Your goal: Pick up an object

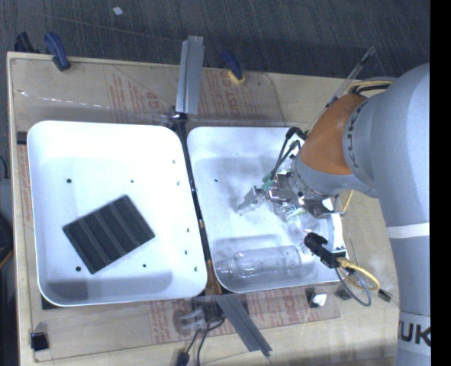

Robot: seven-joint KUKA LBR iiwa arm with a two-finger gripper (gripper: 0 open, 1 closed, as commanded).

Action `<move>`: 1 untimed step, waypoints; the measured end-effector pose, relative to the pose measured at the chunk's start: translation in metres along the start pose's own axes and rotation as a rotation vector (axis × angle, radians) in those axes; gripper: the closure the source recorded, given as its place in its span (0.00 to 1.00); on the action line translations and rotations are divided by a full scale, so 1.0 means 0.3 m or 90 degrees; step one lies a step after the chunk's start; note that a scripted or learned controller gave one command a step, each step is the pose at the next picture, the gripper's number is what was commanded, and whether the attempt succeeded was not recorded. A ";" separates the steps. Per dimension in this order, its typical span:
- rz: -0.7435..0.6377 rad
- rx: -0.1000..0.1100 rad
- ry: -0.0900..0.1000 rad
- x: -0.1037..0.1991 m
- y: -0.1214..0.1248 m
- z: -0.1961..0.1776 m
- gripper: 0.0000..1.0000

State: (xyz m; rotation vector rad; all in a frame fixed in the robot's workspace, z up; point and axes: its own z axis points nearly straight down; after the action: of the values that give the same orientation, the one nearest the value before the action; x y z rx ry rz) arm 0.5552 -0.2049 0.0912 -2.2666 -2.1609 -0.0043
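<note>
Camera view: the jaws are seen low inside the right bin, over its white floor near the middle. Whether they are apart or together cannot be told, and nothing is seen between them. A clear plastic bottle lies on its side along that bin's near wall, just below the jaws and apart from them. The grey arm, with its orange band, reaches in from the right. In the left bin a dark ribbed slab lies flat and askew. Both bins rest on the surface.
</note>
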 end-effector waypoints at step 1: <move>-0.002 0.001 -0.001 -0.002 -0.001 -0.033 1.00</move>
State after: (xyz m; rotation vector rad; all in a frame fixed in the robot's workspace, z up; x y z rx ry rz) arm 0.5550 -0.2056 0.1012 -2.2631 -2.1635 -0.0007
